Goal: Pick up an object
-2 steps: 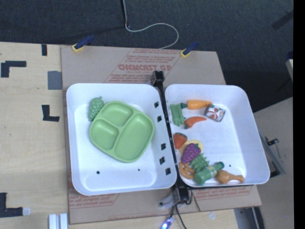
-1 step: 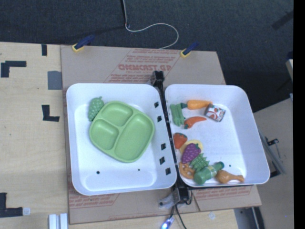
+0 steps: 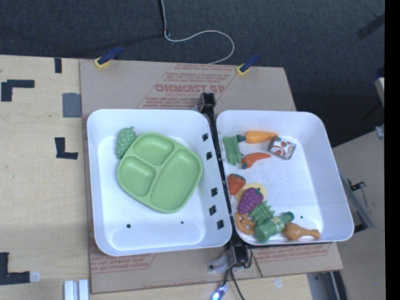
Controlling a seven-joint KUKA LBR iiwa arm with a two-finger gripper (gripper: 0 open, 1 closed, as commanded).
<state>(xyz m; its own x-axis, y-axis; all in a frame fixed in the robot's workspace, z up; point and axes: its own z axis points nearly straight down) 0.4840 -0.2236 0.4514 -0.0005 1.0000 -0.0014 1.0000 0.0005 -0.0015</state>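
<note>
The right white bin [image 3: 312,180] holds several toy foods. An orange carrot [image 3: 260,137] lies at its top, beside a small red-and-white can [image 3: 281,147]. A green bean pod [image 3: 231,149] and an orange chili [image 3: 255,159] lie near the bin's left wall. Lower down are a red tomato piece [image 3: 235,183], purple grapes [image 3: 249,200], a green leafy vegetable [image 3: 261,212], a green bottle shape [image 3: 272,227] and an orange-brown piece [image 3: 300,232]. The left white bin [image 3: 103,167] holds a green divided plate [image 3: 160,172] and a green grape bunch [image 3: 125,141].
Both bins rest on a cardboard sheet [image 3: 187,86] held by yellow and blue clamps [image 3: 109,56]. A white cable [image 3: 200,36] loops over the dark floor behind. The wooden bench [image 3: 37,167] with black marks lies left.
</note>
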